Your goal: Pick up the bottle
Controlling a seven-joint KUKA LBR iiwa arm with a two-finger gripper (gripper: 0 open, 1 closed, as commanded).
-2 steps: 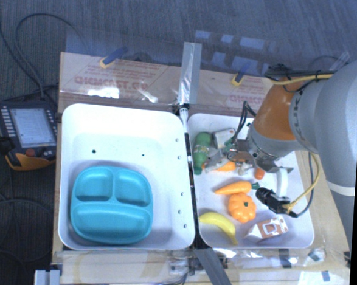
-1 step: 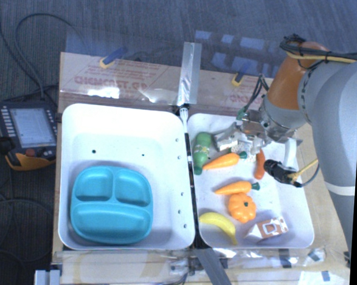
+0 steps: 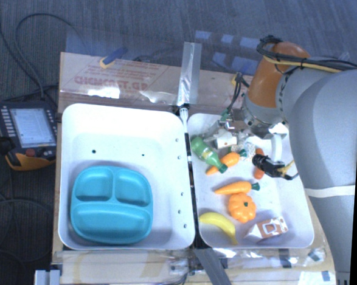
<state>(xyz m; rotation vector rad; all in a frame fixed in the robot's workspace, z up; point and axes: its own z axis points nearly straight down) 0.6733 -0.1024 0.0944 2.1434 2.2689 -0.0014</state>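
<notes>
A: While the gripper (image 3: 231, 133) is hovering at the right bin's (image 3: 295, 223) far end, can't tell if it's gripping anything.

B: Bottle (image 3: 203, 150) is lying just beside it, against the carrot (image 3: 225, 161). Should be closing across the neck, not the carrot.

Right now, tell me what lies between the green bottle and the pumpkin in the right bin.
In the camera view, a carrot lies between the green bottle and the pumpkin, just above the pumpkin.
</notes>
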